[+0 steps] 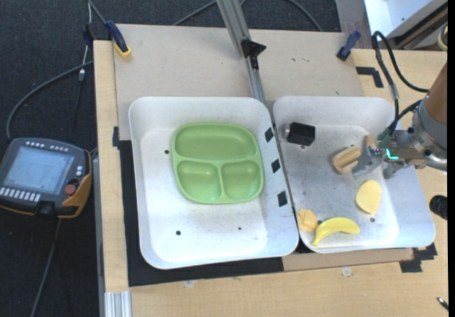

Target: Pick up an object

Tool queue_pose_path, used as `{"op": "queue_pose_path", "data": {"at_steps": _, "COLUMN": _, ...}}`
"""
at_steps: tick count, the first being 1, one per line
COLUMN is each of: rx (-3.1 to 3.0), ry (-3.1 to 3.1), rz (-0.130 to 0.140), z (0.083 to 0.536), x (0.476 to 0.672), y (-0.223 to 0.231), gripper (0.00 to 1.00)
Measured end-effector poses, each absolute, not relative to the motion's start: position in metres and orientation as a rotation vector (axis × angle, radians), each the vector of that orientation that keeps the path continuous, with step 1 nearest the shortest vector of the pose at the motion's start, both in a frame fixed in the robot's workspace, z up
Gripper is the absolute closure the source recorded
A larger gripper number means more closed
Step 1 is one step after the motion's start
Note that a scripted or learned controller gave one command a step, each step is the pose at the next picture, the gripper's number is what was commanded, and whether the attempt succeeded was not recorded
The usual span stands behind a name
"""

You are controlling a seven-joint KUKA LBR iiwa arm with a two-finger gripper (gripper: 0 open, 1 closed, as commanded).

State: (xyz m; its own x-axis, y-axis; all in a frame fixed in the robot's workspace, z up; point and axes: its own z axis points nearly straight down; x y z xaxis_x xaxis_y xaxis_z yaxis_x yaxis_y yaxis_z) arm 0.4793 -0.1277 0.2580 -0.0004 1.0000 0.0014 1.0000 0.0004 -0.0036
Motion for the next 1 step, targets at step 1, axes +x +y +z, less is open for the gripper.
{"op": "queue_pose_path", "data": {"at_steps": 1, "rx": -2.220, "ry": -2.221, "rz": 0.000, "z": 0.2589, "x": 0.4800, "y": -0.1277, "gripper": 0.00}}
